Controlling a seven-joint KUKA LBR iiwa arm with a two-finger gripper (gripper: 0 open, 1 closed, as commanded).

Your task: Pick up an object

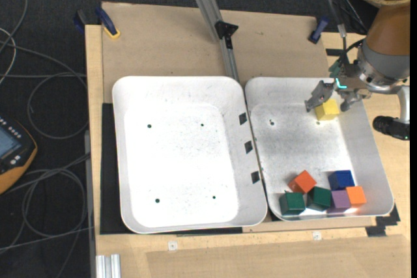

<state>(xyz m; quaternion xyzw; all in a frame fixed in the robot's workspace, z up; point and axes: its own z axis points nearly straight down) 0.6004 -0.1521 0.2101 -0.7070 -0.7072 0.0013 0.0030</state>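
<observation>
The gripper (332,98) hangs above the right bin (287,140), its spread fingers (317,98) pinching a yellow block (328,110) between them, clear of the floor.

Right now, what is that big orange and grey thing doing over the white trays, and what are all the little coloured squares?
That big thing is a robot arm, reaching in from the right side. The picture is taken by one camera fixed above the bench, looking down at a slant. At the end of the arm is a pincer with two fingers, like tongs. A yellow block sits between those fingers, so the pincer looks to be holding it, above the far end of the right bin. In the near corner of that bin lies a little pile of blocks: a red-orange one, two dark green ones, a blue one, a purple one and an orange one. Next to it is the left bin. The robot's job is simply to pick up an object.
</observation>
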